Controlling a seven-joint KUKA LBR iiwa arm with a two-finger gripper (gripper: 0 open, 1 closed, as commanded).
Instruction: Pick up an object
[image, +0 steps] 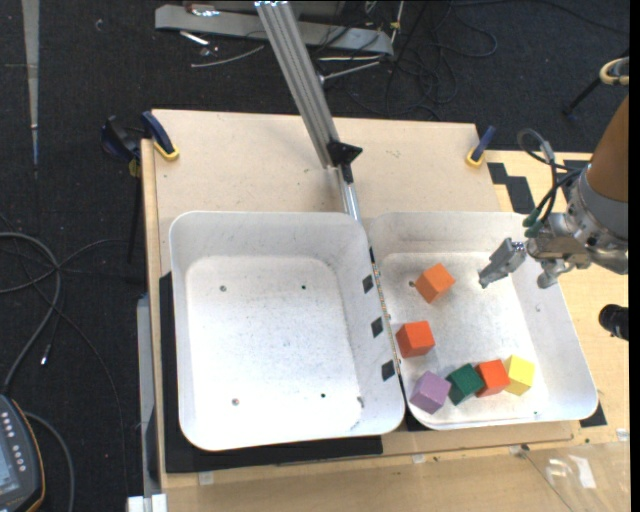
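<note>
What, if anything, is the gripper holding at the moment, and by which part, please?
Nothing is held. The gripper hangs over the right bin with no object between its fingers; the nearest orange cube lies apart in the bin.

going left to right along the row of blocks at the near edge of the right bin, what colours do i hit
purple block → green block → red-orange block → yellow block

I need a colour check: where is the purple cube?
The purple cube sits in the right bin, near its front-left corner, touching the green cube.
</note>
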